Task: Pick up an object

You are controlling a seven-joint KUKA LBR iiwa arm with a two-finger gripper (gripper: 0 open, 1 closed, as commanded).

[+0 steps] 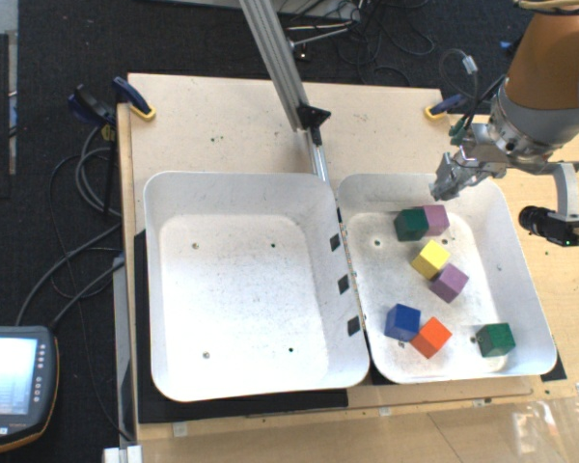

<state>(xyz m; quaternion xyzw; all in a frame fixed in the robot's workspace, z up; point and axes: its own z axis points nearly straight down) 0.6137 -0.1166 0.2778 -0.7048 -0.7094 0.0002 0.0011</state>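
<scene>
The right bin (526, 287) holds several small cubes. A dark green cube (411, 225) touches a purple cube (435, 219) near the bin's back. Below them sit a yellow cube (429, 258) and a second purple cube (450, 283). A blue cube (401, 322) and an orange cube (430, 338) lie side by side near the front, with another green cube (495, 340) at the front right. My gripper (446, 186) hangs over the back of the right bin, just above the purple cube by the green one. Nothing shows between its fingers.
The left bin (236, 278) lies beside the right one. A slanted metal pole (275, 46) crosses the back of the bench. Blue and yellow clamps (125, 99) grip the board's back corners. A tablet (14, 384) rests at the lower left.
</scene>
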